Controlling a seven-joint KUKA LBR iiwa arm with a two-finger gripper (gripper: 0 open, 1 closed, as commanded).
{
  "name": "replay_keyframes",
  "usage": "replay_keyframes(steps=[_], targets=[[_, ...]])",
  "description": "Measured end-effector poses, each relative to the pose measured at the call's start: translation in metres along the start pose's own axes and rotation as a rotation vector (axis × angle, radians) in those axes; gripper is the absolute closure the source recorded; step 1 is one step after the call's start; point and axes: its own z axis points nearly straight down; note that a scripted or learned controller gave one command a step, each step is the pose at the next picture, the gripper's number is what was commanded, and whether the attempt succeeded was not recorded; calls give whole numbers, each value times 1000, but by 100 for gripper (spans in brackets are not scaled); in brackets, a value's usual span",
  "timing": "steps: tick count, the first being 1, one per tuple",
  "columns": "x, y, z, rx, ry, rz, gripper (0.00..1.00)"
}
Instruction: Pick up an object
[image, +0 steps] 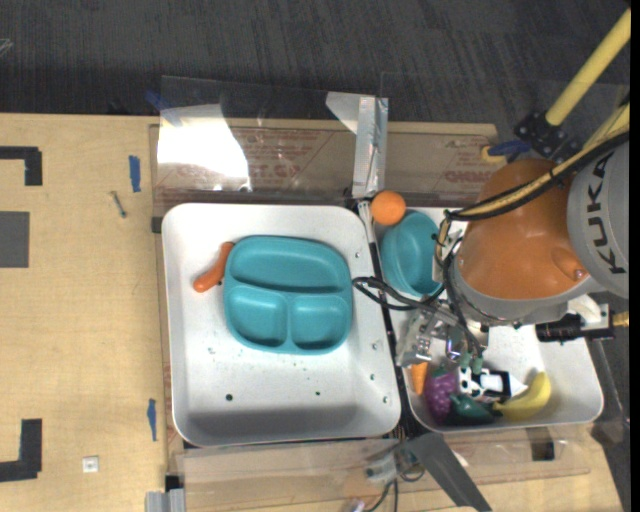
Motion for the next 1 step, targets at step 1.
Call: replay_keyframes(steps=[1], targets=[[-68,-27,-110,-1,-13,-335,100]])
